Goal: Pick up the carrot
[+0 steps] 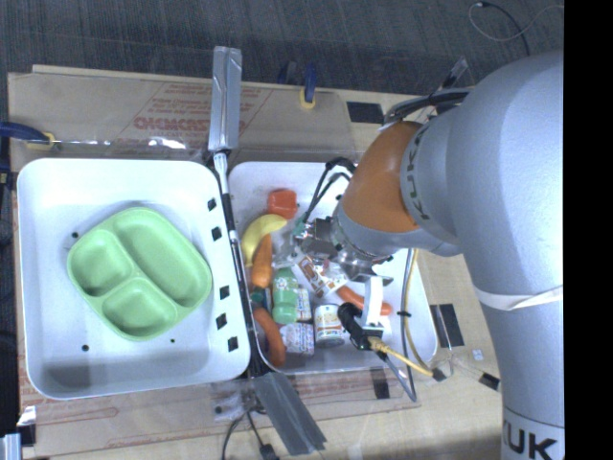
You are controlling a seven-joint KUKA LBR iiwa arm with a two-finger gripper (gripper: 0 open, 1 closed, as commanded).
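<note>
End effector (310, 253): low over the middle of the right bin (241, 184), amid the clutter; the grey arm comes in from 3 o'clock.
End effector state: cannot tell how far open it is, nor whether it has hold of anything.
Carrot (261, 264): orange, lying lengthwise at the 9 o'clock side of the right bin by its wall, just beside the end effector at its 9 o'clock.
Banana (259, 230): yellow, touching the carrot's 12 o'clock end.
Red-orange thing (281, 201): at 12 o'clock of the banana, near the bin's far wall.
Green carton (284, 297): close to the carrot at its 5 o'clock.
Small jar (329, 324): toward 6 o'clock in the right bin.
Orange-red long thing (270, 338): in the 7 o'clock corner of the right bin.
Left bin (48, 209): holds a green divided plate (139, 271) at its middle.
Desk (115, 94): brown, carrying both bins side by side.
</note>
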